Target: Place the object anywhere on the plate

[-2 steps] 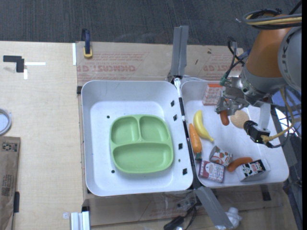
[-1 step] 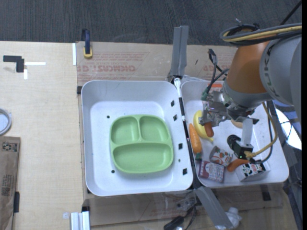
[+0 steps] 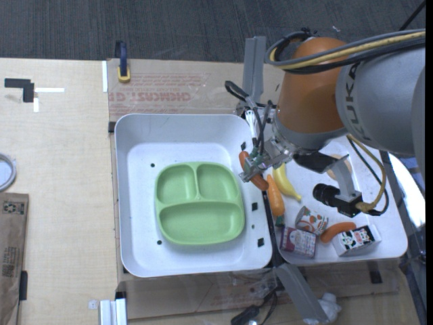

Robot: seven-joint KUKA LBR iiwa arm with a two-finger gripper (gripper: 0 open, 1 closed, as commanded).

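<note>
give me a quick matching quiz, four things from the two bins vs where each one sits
Things:
1. green plate
2. banana
3. carrot
4. black-and-white carton

Places:
A. lying along the divide between the two bins
B. near the front right corner of the right bin
C. middle of the left bin
D. in the right bin, just right of the carrot

Pairs: 1-C, 2-D, 3-A, 4-B
</note>
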